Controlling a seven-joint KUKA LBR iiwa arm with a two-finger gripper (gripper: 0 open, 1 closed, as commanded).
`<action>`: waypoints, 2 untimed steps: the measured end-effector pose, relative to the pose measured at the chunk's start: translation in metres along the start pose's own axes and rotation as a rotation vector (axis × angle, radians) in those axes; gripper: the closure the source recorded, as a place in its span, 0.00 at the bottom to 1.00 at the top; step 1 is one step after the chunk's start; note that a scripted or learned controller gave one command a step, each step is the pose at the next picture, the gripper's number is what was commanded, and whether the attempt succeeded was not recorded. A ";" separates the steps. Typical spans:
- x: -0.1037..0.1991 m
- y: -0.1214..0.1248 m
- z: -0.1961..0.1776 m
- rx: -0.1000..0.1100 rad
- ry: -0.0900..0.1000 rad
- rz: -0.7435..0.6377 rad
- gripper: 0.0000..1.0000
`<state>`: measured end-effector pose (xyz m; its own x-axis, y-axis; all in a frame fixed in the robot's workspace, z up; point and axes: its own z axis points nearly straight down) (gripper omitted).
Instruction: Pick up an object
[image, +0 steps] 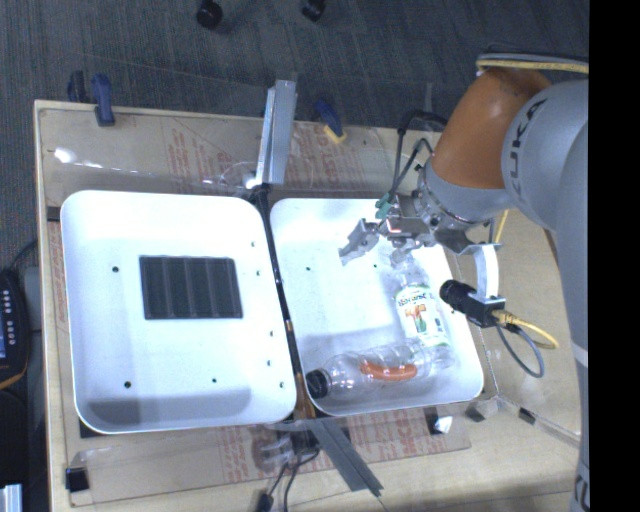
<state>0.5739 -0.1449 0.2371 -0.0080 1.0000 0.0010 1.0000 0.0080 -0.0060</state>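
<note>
Over the right bin (300, 300), my gripper (385, 235) hangs above the upright bottle (420, 310).

I'm reaching in from the right, orange band showing above my wrist, and my gripper sits over the far half of the right bin, fingers spread apart with nothing between them. One finger juts left, toward the bin's bare middle. Just below my fingers is a clear bottle with a white label, its neck end pointing up at my wrist, running down along the bin's right side. A second clear bottle (375, 370) lies across the near edge of the same bin, black cap to the left and something orange inside it, touching the labelled one at the near right corner. The left bin (90, 300) carries a dark grated panel (190, 287).
</note>
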 end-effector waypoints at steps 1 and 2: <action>-0.062 -0.004 0.002 -0.005 -0.002 -0.082 0.00; -0.064 0.011 0.034 -0.001 0.000 -0.170 0.00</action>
<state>0.5855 -0.2085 0.2025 -0.1769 0.9842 0.0022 0.9842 0.1769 -0.0043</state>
